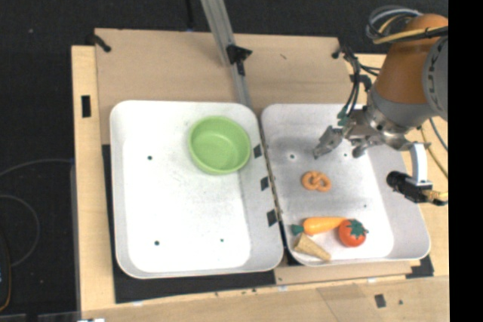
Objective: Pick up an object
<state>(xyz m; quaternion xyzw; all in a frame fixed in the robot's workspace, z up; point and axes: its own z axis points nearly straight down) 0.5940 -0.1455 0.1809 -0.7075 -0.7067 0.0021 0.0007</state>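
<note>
My gripper hangs over the upper middle of the right bin, its two fingers spread open with nothing between them. An orange pretzel lies just below and left of the fingers, apart from them. Along the bin's front edge lie a yellow-orange carrot, a red tomato with a green stem, and a tan wedge. In the left bin a green bowl sits upright near the top right corner.
A grey metal pole slants up from the divide between the bins at the back. The brown bench board surrounds both bins. Dark floor lies beyond it.
</note>
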